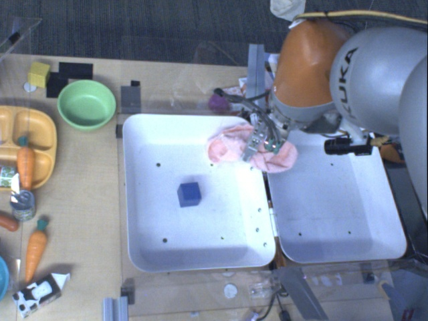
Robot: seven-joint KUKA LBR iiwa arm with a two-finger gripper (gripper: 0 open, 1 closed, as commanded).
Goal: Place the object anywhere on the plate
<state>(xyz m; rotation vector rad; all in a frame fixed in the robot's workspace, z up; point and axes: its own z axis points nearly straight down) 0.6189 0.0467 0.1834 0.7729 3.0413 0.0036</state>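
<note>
The one readable marking is the dark lettering "KUKA" on the grey shell of the arm (pixel 374 72), running sideways, partly cut off by the orange band; small packages at the worktop's left edge bear print too small to read

Light was even and fairly bright, coming from overhead. The white bins (pixel 200 246) showed soft highlights without harsh glare. A faint shadow lay beside the blue cube (pixel 190 194). Detail was slightly soft and grainy throughout.

Light wooden bench (pixel 80 259) under even light, dark grey carpet floor (pixel 134 12) at the far side.
</note>
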